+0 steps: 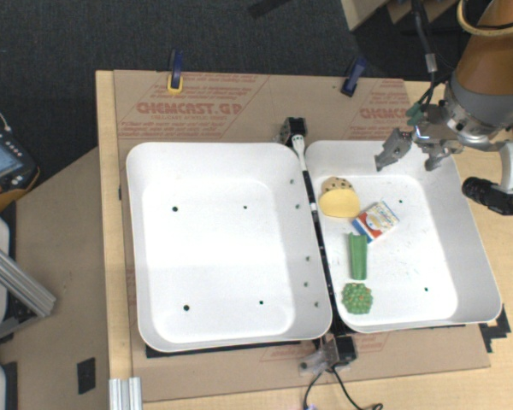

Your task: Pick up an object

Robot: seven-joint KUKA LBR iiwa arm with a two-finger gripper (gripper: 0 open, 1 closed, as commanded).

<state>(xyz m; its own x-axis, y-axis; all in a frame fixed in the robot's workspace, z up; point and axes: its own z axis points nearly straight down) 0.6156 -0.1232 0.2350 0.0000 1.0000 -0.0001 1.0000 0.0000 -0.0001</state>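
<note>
Objects sit clustered in the right bin point(462, 254): yellow lemon-like piece point(339, 202), small carton point(377, 220), green stick point(358, 256), broccoli-like piece point(356, 297). Your pincer point(413, 149) hangs spread and empty over the bin's far edge. They look light; grip the stiff stick across its narrow sides.

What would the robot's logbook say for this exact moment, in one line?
stage: approach | gripper: open, holding nothing, above right bin far edge | objects in right bin: yellow piece, small carton, green stick, green ball
</note>
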